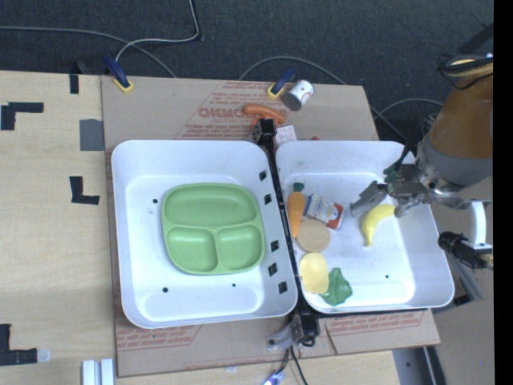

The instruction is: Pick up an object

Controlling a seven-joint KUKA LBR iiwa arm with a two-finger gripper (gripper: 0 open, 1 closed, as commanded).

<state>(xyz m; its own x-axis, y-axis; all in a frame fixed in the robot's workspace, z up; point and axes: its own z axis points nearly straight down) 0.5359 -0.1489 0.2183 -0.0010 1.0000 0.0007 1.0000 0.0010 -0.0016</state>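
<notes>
In the right bin (401,291) a yellow banana (375,222) lies near the middle right. My gripper (383,199) hangs right above its upper end, fingers spread open to either side of the banana's top, nothing clamped between them. Along the bin's left wall sit an orange carrot (296,208), a small white and red packet (323,210), a tan round cookie (313,236), a pale yellow lemon-like piece (313,273) and a green leafy item (337,288).
The left bin (136,295) holds a green divided plate (214,227). Black clips line the wall between the bins. Behind the bins lie an orange tool (264,112), a silver cylinder (297,95) and cables. The arm's grey body (461,139) covers the right bin's far right edge.
</notes>
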